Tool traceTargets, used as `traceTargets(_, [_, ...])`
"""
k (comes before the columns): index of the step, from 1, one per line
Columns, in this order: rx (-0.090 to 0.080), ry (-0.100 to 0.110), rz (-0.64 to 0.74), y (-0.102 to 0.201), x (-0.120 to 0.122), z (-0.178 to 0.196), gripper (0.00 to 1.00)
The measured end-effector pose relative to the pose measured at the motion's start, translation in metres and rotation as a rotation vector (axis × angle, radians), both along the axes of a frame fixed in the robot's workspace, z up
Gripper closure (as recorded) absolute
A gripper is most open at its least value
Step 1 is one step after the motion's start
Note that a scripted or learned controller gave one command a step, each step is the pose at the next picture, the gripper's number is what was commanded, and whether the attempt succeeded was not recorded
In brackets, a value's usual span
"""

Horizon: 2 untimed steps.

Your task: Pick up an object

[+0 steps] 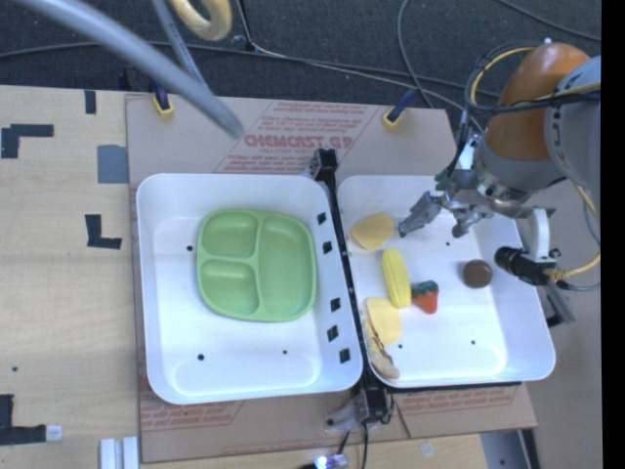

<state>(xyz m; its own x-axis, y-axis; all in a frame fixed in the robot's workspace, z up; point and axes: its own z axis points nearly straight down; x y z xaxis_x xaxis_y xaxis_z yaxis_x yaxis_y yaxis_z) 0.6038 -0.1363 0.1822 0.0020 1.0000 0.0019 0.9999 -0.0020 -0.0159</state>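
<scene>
The right bin [508,355] holds several small food toys: a pale yellow round piece [372,232], a corn cob [395,277], a red and green piece [426,297], a brown ball [477,274] and a yellow-and-tan piece [382,330] near the front left corner. My gripper [438,218] hangs above the bin's back part, right of the pale round piece. Its two grey fingers [418,214] are spread apart, with nothing between them.
The left bin [161,291] holds a green divided plate [258,265]. A black divider with clips [335,262] runs between the bins. Cables cross the dark floor behind the bench, and a grey pole [117,37] slants over the back left.
</scene>
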Motion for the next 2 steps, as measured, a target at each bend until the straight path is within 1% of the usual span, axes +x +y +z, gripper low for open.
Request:
traceTargets(1, [-0.002, -0.014, 0.004, 0.000, 0.003, 0.009, 0.00])
traceTargets(2, [-0.002, -0.009, 0.004, 0.002, 0.004, -0.056, 0.00])
